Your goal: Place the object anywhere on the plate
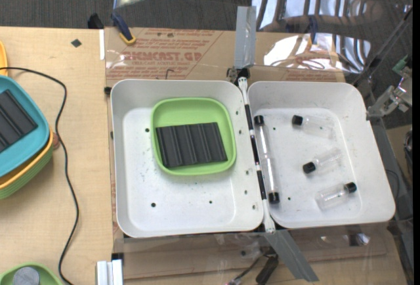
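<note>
The gripper [396, 101] sat at the frame's right edge, just beyond the right bin's [367, 211] rim; whether it was open or closed could not be told. Three capped vials [321, 164] lay scattered in that bin, well apart. The green plate [226, 121] lay in the left bin [131, 211], with bare floor around it.

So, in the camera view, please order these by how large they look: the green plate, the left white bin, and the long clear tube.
1. left white bin
2. green plate
3. long clear tube, much the smallest
</note>
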`<state>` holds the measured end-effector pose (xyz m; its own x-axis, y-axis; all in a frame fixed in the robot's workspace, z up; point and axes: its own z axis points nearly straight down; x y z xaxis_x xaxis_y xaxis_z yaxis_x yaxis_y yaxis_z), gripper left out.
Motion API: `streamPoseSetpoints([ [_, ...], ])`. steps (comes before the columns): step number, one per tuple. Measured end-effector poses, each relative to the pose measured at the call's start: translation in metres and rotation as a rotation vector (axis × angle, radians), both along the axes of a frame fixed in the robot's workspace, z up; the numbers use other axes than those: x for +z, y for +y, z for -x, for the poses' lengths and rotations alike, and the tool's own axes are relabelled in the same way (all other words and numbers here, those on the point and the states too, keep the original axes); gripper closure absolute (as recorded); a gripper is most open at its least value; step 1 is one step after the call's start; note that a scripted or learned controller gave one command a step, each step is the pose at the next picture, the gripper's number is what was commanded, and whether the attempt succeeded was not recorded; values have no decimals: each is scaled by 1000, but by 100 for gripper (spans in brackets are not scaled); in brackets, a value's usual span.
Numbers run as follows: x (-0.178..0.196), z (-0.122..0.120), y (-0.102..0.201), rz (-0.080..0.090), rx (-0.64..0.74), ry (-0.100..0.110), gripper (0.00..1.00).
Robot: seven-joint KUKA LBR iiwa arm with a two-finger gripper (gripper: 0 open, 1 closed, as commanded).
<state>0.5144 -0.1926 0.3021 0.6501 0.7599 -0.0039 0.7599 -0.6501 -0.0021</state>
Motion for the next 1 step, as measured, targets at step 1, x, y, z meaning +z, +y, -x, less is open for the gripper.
streamPoseSetpoints([
  [1,79,-19,-24,1,-296,1,0],
])
